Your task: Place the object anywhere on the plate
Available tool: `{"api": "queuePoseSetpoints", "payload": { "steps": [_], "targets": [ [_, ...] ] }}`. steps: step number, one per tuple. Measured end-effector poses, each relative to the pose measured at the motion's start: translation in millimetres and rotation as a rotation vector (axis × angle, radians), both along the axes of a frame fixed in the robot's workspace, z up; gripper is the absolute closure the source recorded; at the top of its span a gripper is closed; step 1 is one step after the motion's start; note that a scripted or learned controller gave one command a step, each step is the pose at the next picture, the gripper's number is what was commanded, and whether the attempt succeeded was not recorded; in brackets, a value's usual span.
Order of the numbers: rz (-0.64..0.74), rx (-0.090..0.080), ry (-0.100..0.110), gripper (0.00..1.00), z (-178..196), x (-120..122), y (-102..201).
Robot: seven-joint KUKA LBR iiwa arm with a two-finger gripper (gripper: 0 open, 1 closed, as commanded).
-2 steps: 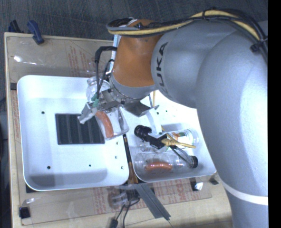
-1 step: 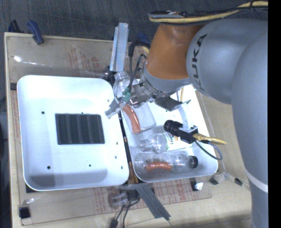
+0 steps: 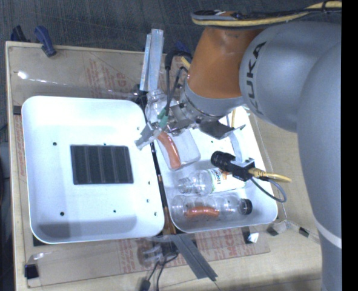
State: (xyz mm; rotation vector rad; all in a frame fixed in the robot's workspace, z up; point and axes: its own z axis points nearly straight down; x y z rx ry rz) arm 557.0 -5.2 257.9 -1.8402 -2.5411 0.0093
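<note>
Pickup looks like the step in hand. The orange sausage-shaped object lies in the right bin, up at the bin's 11 o'clock corner, close to the wall between the two bins. The gripper hangs just at the object's 12 o'clock end, very near it or touching it. I cannot tell if the jaws are spread or pressed together, so I cannot say the object is caught.

The black ridged plate lies flat in the middle of the left bin, at 9 o'clock from the object and well apart from it. I think the next move calls for a sure pinch on the object, then a lift over the wall and a carry toward 9 o'clock, until the object is above the plate.

Count: one orange object, one plate, two white bins, one arm. Two clear bottles lie at 5 o'clock from the object: the upper bottle and the lower bottle, which has something orange inside.
</note>
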Motion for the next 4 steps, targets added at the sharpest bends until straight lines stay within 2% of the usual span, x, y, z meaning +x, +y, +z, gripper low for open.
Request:
{"api": "queuePoseSetpoints", "payload": {
  "steps": [1,2,3,4],
  "targets": [
    [0.004,-0.001,0.004,1.00,8.7,0.1,0.5],
    [0.005,-0.001,0.004,0.00,8.7,0.1,0.5],
    [0.228,0.002,-0.005,0.00,69.1,4.0,72.2],
    [0.514,0.003,-0.001,0.00,38.4,-4.1,112.6]
  ]
}}
